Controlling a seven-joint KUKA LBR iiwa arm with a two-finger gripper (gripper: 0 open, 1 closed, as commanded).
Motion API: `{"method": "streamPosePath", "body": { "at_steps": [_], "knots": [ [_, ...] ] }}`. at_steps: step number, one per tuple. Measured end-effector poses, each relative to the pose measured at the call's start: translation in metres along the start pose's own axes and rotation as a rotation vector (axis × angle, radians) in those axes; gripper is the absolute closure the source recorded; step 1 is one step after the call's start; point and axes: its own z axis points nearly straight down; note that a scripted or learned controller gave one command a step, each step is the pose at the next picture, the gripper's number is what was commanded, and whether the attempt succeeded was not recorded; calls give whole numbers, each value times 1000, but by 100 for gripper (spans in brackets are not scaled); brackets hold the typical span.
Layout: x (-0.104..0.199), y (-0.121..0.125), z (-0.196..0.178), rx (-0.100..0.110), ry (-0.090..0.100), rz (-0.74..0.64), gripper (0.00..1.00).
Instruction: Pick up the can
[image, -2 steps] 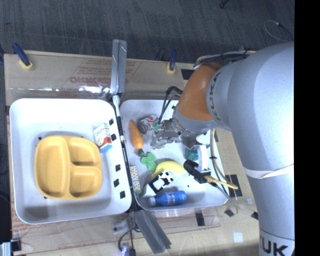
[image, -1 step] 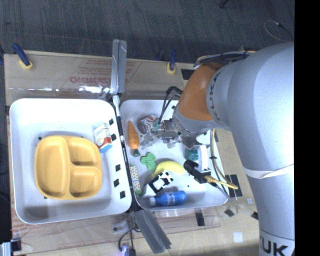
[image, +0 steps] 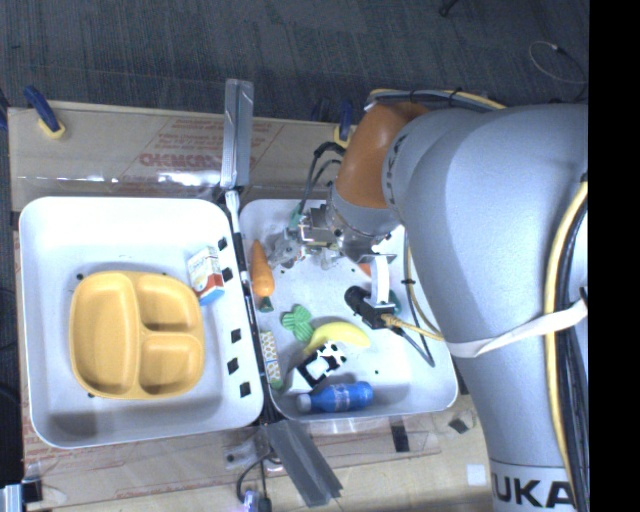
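Pincer (image: 305, 237) sat low over the far part of the right bin (image: 432, 392), under the arm's orange band. Whether it was released or clenched couldn't be told, as wrist hardware & cables blurred it. Nothing was seen in its grasp.

An orange carrot (image: 261, 272) lay just beside the pincer, on the side toward the left bin (image: 40, 300). Further toward the camera were a green toy (image: 296, 320), then a banana (image: 338, 335) and a black-&-white toy (image: 325, 363).

The can (image: 340, 397), blue & lying on its side, prob. the target, lay well apart from the pincer by the bin's near wall.

Across the divider were a small carton (image: 206, 275) and a yellow divided tray (image: 135, 333).

Step, by my read: approach, no pick yet. Next move calls for travel over the toys to the can, w/ the pincer set across its round body.
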Motion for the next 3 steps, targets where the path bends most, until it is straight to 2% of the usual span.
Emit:
{"method": "streamPosePath", "body": {
  "at_steps": [1,2,3],
  "knots": [
    [1,-1,-8,7,0,-7,100],
    [-93,20,9,10,1,-14,100],
    [-87,21,9,11,9,-19,0]
  ]
}}
